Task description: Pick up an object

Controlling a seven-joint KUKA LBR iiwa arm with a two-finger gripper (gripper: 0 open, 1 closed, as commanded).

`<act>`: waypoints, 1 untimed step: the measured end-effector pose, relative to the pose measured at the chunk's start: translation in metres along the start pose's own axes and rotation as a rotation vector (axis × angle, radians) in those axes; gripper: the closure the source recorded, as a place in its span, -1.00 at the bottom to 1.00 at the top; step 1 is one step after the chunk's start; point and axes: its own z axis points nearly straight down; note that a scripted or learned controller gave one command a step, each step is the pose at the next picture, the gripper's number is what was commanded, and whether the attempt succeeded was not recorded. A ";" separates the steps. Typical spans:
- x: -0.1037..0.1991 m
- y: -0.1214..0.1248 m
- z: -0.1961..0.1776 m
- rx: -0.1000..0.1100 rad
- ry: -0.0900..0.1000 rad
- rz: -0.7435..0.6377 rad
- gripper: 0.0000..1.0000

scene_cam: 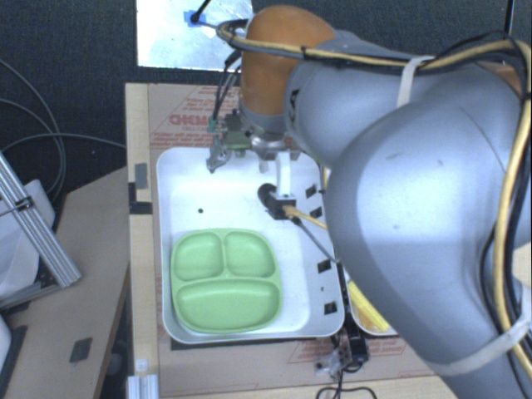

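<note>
one green divided plate sits in the near half of the left bin, the only obvious pick here, plus something yellow peeking out under the arm on the right. the gripper hangs over the far end of the left bin above bare white floor, apart from the plate, and i can't tell if it's wide or narrow. looks like the approach step to me, so next it needs to come nearer and catch a plate rim.

Arm covered most of the second bin, right of the tool; yellow object in it was only partly seen, kind not determinable.
</note>
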 end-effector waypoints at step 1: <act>0.056 0.000 0.009 0.011 0.000 0.000 -1.00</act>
